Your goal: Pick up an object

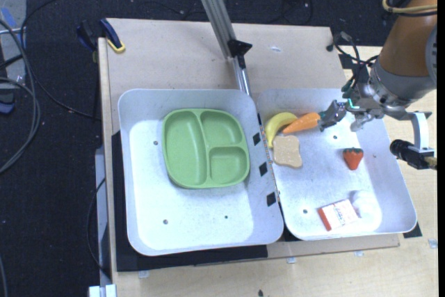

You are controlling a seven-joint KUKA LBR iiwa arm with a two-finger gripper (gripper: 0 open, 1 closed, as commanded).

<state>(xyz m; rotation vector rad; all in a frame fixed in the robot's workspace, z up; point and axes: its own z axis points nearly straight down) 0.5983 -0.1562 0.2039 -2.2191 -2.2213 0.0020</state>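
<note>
The right bin (389, 170) holds a yellow banana (277, 125), an orange carrot (301, 124), a slice of bread (287, 151), a red strawberry (353, 158) and a red and white box (338, 213). My gripper (345, 116) hangs over the back of this bin, open, with nothing between its fingers. Its left finger (332, 113) is right beside the carrot's right end. The strawberry lies a little in front of the gripper.
A green divided plate (206, 147) lies in the left bin (139, 170). A grey metal pole (215, 3) slants down to the gap between the bins. A yellow and blue clamp (111, 38) sits at the bench's back left corner.
</note>
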